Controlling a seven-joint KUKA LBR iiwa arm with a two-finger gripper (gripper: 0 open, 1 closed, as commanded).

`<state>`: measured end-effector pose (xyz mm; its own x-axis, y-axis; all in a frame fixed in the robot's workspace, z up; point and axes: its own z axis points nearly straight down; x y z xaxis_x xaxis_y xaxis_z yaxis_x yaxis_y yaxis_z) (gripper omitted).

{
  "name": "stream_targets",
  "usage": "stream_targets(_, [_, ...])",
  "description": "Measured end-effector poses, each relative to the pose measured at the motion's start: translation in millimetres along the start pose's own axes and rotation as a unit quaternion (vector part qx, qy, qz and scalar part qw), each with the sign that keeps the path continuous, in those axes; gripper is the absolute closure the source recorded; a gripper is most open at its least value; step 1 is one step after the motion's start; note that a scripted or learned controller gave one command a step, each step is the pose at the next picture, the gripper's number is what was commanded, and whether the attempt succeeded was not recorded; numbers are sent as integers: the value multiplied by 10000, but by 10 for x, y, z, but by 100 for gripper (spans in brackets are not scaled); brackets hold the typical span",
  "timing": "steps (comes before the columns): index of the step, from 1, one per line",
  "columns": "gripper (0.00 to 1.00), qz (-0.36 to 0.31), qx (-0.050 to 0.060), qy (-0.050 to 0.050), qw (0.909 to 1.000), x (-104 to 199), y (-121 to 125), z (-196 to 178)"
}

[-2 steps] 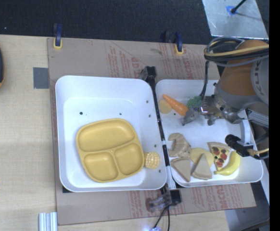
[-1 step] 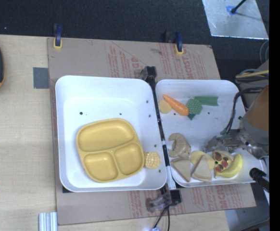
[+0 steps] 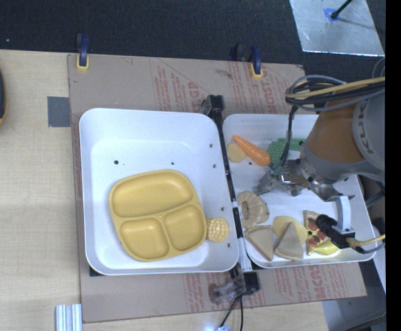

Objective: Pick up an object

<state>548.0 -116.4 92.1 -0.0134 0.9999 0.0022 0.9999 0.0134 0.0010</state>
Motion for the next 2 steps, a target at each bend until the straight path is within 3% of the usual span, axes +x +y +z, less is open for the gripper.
stream_targets(1, [0,43,-16,-28,10000,-510,580,-9])
stream_targets(2, [0,40,-42,-43,10000,-996,1104,-782])
